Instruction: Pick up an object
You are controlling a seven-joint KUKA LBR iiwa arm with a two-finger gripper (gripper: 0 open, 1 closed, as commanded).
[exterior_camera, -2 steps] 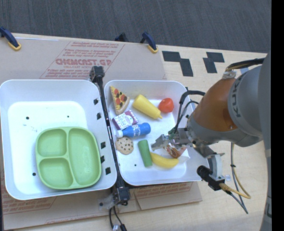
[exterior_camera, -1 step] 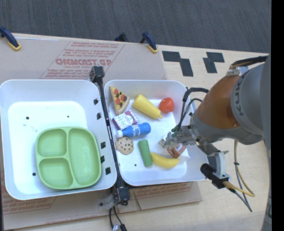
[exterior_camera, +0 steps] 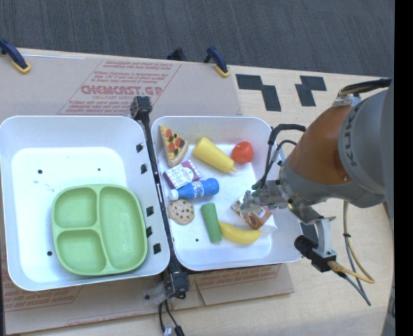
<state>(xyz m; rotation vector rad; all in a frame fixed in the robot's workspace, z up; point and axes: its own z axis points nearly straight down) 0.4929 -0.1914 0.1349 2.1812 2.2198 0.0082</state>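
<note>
Cardboard sheeting covers my bench (exterior_camera: 122, 82), with 2 white bins side by side on it. My left bin (exterior_camera: 24, 138) holds a green divided tray (exterior_camera: 98, 229). My right bin (exterior_camera: 259, 128) carries a pizza slice (exterior_camera: 172, 144), a yellow cone-shaped piece (exterior_camera: 214, 155), a red tomato (exterior_camera: 242, 152), a blue and white bottle (exterior_camera: 194, 189), a cookie (exterior_camera: 181, 212), a green cylinder (exterior_camera: 211, 222) and a banana (exterior_camera: 239, 234). I see my gripper (exterior_camera: 252, 205) low at that bin's right side, over a small reddish packet (exterior_camera: 257, 218); whether it grips anything, I cannot tell.
</note>
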